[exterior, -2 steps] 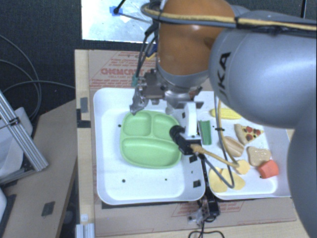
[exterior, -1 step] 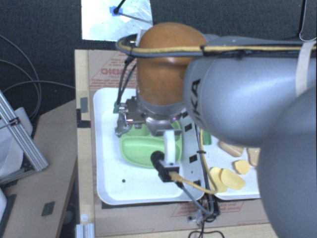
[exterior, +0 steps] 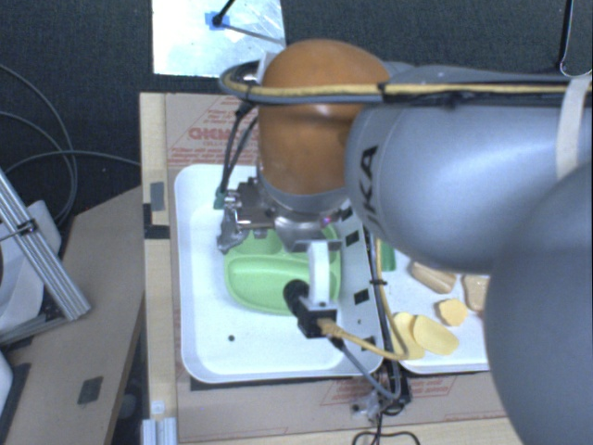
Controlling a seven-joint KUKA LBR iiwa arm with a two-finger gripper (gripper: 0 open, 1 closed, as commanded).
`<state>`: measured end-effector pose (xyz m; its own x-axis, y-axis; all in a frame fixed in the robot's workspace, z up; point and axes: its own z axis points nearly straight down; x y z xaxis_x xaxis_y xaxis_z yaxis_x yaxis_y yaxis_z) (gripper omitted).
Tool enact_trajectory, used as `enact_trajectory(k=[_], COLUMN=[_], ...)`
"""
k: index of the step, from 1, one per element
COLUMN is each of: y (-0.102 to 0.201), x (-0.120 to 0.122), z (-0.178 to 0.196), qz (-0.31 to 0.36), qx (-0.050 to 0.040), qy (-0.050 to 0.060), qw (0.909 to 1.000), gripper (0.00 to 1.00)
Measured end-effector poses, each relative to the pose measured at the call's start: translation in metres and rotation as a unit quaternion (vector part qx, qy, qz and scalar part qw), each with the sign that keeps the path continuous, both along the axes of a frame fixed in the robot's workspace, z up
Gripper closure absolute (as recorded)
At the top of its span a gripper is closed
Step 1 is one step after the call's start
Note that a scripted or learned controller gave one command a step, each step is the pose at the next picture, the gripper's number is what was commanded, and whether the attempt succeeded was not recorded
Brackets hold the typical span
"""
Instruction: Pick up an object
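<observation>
A light green bowl-like object (exterior: 262,281) lies in the left white bin (exterior: 199,341), partly hidden under the wrist. My gripper (exterior: 243,222) hangs low over the bin, right above the green object's far left edge, with the orange band and grey arm covering most of it. In the right bin lie yellow pieces (exterior: 424,334) and tan pieces (exterior: 433,276), to the right of the arm.
The grey arm fills the right half of the view and hides most of the right bin (exterior: 463,364). A cardboard sheet (exterior: 199,123) lies under the bins. A metal rail (exterior: 42,248) stands at the left.
</observation>
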<state>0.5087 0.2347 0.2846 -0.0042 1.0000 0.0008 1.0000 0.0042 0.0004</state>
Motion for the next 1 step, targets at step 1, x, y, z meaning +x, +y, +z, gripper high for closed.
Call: enact_trajectory(k=[1], y=[-0.0458], x=[0.0218], z=[0.0636], qz=[-0.004], qx=[0.0004], qy=[-0.004], qw=[1.0], gripper=[0.0])
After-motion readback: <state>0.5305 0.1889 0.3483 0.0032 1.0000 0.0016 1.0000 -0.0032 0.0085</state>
